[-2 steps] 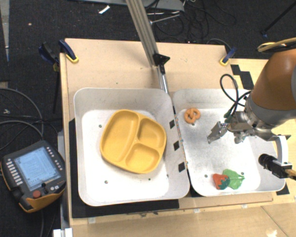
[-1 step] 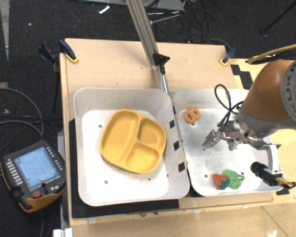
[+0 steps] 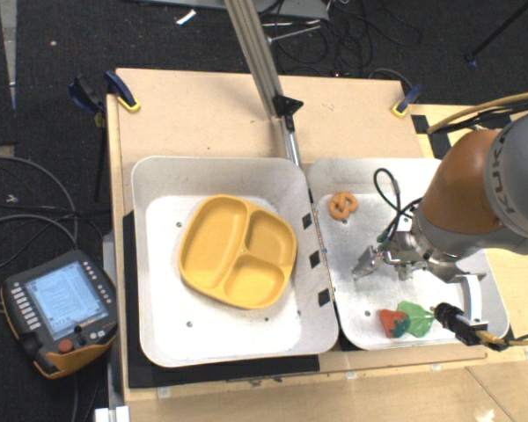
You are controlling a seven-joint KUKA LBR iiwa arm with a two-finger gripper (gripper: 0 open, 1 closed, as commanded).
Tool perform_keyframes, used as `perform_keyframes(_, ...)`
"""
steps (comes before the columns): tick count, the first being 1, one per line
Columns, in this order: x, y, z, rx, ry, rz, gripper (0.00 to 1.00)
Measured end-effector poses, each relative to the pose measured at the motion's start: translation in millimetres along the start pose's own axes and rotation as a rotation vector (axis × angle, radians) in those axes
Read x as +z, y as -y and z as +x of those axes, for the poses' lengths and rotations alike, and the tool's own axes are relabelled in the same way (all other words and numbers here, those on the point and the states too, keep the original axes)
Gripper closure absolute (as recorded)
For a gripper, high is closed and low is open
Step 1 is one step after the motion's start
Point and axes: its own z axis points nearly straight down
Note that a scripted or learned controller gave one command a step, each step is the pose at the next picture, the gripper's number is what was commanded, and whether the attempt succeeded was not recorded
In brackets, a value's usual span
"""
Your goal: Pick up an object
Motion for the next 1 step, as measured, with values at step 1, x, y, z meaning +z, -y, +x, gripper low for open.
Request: perform_keyframes(1, -12.6, -1.6, 0.1, -0.001, 0.001, -0.006, 1.00)
